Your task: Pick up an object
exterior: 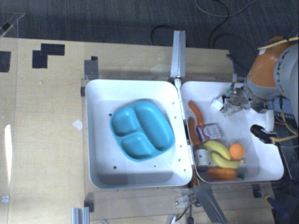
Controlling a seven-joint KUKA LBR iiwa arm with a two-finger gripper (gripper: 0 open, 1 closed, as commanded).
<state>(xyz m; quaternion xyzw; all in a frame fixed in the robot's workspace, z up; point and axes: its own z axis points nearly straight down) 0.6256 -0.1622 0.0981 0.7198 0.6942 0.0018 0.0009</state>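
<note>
Beside the bananas (220,153) lies a purple packet (209,132), print unreadable; gripper (230,105) finger state unclear.

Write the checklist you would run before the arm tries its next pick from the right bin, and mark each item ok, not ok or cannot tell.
1. Objects present in the right bin: ok; bananas, orange, carrot, sausage.
2. A target standing apart: not ok; the items crowd the bin's near-left corner, many touching.
3. End effector over the right bin: ok, at its far side.
4. End effector above the pile: not ok; it is off to the far right of it.
5. End effector free of any object: cannot tell.
6. Blue tray out of the way: ok, in the left bin.
</note>
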